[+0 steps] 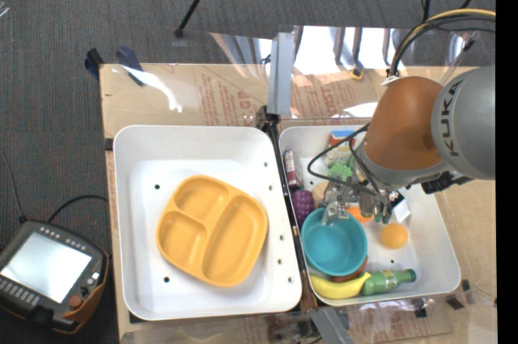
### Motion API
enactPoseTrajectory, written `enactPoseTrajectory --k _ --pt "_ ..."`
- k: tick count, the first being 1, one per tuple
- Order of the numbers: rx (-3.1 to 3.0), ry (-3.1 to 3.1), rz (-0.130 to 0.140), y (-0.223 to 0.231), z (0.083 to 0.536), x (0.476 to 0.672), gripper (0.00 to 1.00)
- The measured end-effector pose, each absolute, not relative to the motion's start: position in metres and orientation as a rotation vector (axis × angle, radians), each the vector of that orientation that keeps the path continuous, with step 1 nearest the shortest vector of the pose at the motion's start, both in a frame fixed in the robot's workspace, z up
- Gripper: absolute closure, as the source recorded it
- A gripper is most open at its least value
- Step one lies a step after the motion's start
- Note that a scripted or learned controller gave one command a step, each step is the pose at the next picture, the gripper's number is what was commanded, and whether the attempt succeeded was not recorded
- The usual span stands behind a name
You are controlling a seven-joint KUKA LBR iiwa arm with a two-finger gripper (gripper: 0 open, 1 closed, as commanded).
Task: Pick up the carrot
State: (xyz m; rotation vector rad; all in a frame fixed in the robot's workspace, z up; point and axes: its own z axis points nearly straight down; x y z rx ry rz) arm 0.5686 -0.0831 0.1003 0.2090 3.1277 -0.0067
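Tabletop: brown board tabletop [162,95] bearing two shallow white bins.
Pincer: pincer [356,209] low in right white bin [441,245]; grip state unreadable.
Carrot: small orange carrot [366,209] right against the pincer's fingers.
Bowl: round teal plastic bowl [333,245] just below.

From my station I can read "KUKA" in dark letters, running vertically on the grey arm casing [469,124] at the right of the view. The brown cardboard sheet [218,95] behind the bins carries red printing, but it is too small and glare-washed for me to make out. Labels on the small bottles in the right bin [441,237] are illegible.
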Motion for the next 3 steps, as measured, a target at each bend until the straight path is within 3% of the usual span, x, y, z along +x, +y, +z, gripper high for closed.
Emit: enactPoseTrajectory --k 1,2,3 --pt "-0.129 3.128 -0.003 -0.109 0.243 0.555 1.00" --pt "-0.130 3.137 0.002 -0.108 0.239 0.553 0.00" --pt "0.171 3.147 0.005 -0.124 0.126 0.540 0.00"
